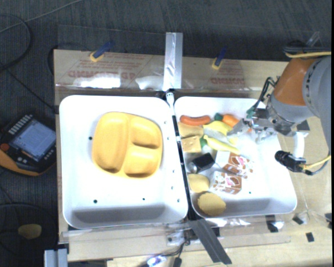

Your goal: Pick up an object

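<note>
The right bin [273,196] holds several toy foods, bunched in its left half. A red hot dog [193,119] and an orange carrot [230,118] lie by the back wall. Pale yellow pieces [218,130] sit in front of them, beside a tan cube [191,144]. A black block [202,161] lies mid-bin, with two patterned cartons [231,172] on its right. Two round tan pieces [210,203] rest near the front left corner. My gripper [255,127] hangs low over the bin's back right part, just right of the yellow pieces and carrot, with nothing visibly in it.
The left bin [78,199] holds a yellow divided plate [126,143]. A metal strip [173,60] stands behind the wall shared by the bins. A handheld pendant [23,143] lies on the floor at the left. The right bin's front right floor is bare.
</note>
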Robot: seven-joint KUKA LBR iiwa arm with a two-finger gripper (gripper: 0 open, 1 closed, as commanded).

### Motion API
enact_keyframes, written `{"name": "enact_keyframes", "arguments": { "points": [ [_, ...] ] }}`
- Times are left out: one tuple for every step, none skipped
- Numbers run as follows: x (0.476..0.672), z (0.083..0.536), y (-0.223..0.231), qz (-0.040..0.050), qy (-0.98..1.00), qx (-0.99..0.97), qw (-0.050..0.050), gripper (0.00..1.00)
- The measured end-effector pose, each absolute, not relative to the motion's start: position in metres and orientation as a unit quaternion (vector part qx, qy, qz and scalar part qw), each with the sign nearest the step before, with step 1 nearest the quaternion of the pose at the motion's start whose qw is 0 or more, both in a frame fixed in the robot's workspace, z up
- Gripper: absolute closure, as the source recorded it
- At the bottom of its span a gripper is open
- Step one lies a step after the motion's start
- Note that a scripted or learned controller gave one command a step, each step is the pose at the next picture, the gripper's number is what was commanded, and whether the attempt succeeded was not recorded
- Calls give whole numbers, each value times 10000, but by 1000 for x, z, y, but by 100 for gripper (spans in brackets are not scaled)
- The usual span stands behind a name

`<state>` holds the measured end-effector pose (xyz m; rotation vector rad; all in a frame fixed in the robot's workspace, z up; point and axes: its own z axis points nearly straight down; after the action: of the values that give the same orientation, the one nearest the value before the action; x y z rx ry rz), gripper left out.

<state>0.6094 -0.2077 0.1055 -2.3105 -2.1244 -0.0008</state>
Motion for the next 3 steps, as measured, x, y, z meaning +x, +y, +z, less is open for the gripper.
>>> {"name": "enact_keyframes", "arguments": {
  "points": [
    [653, 88, -199, 8, -7130, -7012, -33, 0],
    [653, 88, -199, 9, -7131, -7010, -33, 0],
    [655, 100, -199, 15, -7135, -7006, -52, 100]
  ]
}}
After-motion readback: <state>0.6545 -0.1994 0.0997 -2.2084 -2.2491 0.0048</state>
